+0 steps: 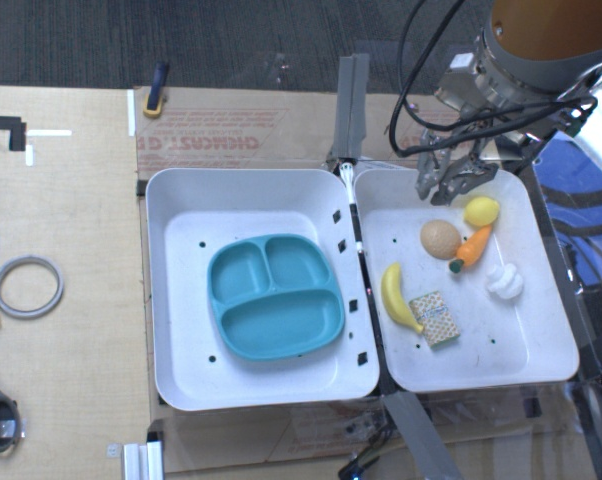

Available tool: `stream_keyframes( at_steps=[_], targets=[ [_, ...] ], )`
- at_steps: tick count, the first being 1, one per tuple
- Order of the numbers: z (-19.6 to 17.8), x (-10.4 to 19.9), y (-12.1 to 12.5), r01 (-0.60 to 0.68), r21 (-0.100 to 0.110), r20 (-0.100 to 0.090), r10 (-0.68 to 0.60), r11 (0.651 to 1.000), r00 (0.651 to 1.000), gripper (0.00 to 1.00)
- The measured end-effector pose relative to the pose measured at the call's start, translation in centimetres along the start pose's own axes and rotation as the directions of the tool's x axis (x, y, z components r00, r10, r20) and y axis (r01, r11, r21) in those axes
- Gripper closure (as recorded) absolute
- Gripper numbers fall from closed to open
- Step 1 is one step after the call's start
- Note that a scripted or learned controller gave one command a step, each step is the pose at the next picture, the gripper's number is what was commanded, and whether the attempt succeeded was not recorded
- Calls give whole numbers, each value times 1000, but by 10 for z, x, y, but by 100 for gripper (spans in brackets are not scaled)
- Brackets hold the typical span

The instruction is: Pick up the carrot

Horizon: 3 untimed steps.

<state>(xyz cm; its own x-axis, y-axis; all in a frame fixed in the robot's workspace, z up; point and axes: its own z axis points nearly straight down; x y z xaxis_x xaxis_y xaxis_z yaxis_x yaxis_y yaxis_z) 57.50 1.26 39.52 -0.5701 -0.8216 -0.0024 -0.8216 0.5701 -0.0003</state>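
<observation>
Carrot (473,247): orange, lying at a slant in the right bin (541,363), touching the lemon (481,211) above it and the brown egg (440,239) at its left. Gripper (451,184): above the bin's upper part, near the lemon; fingers (430,182) spread apart, nothing between them. Banana (398,299): lower left of the carrot, beside a small patterned packet (435,319). White object (504,282): right of the carrot's green end. Left bin (166,298): holds a blue divided plate (277,296). Worktop (61,208): a grey ring (24,286) at far left.
</observation>
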Motion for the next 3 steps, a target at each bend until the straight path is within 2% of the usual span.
stream_keyframes(
  at_steps=[1,2,3],
  targets=[
    [-16,71,-32,25,3,1,-25,1000,1000,100],
    [-25,137,12,142,1,0,-142,990,990,100],
    [113,84,59,131,0,0,-131,991,991,100]
  ],
)
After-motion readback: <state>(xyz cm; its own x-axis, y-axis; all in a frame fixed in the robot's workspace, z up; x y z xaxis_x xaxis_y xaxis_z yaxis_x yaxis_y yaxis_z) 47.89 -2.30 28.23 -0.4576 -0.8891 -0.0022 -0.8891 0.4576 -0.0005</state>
